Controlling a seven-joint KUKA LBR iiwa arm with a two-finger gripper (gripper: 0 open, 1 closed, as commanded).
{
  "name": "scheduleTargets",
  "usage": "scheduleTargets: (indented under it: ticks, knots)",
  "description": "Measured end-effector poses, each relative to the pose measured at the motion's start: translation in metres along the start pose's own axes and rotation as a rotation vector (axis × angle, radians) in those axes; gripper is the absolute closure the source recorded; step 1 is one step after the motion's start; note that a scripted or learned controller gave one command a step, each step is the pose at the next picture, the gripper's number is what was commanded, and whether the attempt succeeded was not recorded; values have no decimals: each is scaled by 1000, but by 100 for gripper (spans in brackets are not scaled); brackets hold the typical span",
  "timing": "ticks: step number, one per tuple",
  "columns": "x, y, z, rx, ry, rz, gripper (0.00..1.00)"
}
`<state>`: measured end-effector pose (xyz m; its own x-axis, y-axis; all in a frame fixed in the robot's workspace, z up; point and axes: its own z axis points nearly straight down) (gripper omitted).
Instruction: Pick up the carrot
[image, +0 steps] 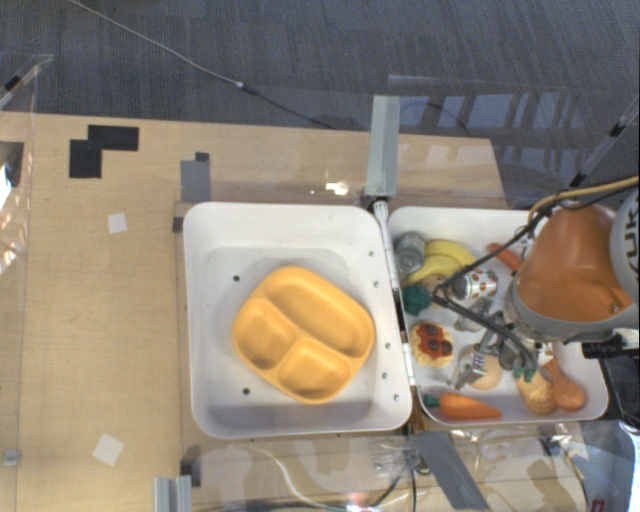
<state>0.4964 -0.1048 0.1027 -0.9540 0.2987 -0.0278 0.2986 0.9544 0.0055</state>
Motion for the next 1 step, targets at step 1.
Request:
scheduleTargets:
  ticks: [1]
  knots:
    - [2, -14, -22, 0, 17, -409, 0]
